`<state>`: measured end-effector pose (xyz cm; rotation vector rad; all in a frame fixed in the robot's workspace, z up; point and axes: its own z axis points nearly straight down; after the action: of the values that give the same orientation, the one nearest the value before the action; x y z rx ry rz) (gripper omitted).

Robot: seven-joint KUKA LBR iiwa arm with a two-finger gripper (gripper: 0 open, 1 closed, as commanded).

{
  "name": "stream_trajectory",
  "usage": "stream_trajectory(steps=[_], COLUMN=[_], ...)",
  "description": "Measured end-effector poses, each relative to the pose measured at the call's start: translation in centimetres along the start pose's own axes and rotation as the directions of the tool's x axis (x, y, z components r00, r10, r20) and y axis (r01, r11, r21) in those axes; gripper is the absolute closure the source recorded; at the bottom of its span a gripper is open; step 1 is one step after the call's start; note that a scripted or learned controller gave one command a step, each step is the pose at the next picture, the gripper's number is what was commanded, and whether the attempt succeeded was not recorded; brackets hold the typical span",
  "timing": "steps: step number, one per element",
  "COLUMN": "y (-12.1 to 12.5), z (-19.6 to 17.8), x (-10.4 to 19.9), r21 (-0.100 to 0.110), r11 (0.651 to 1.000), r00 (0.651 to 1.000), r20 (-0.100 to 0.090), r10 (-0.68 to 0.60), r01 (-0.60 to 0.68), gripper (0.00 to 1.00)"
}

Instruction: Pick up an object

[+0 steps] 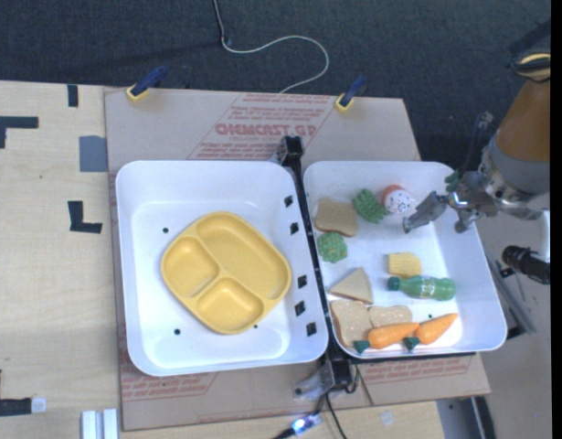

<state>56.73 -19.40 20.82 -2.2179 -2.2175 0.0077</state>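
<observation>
Two carrots (410,333) — beside green bottle (424,287)

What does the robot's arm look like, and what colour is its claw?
The arm is chunky and round, with an orange band above a grey wrist. At its tip sits a small claw made of dull grey metal with thin finger pieces. Dark fittings and little brackets stick out around the wrist.

A dark blue carpet (98,26) covers the floor at 12 o'clock. A thin white cable (279,44) loops on it. The bench top (43,273) is pale wood w/ black tape marks (79,216) at 9 o'clock. A brown cardboard sheet (253,131) w/ red print lies in the middle, held by blue & yellow clamps (145,83) at 11 and 1. Light is soft & even.
</observation>
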Motion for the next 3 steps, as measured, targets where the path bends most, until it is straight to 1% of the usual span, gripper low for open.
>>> stream_trajectory(steps=[1, 2, 3], y=[1.0, 1.2, 1.2], z=[5.3, 9.7, 12.5], x=[-0.1, 0.2, 0.3], r21=[-0.003, -0.003, -0.005], r11=[1.000, 1.000, 1.000], r00=[1.000, 1.000, 1.000], r20=[0.001, 0.000, 0.001], r10=[-0.002, -0.002, -0.002], r01=[0.002, 0.002, 0.002], gripper=[0.00, 0.00, 0.00])
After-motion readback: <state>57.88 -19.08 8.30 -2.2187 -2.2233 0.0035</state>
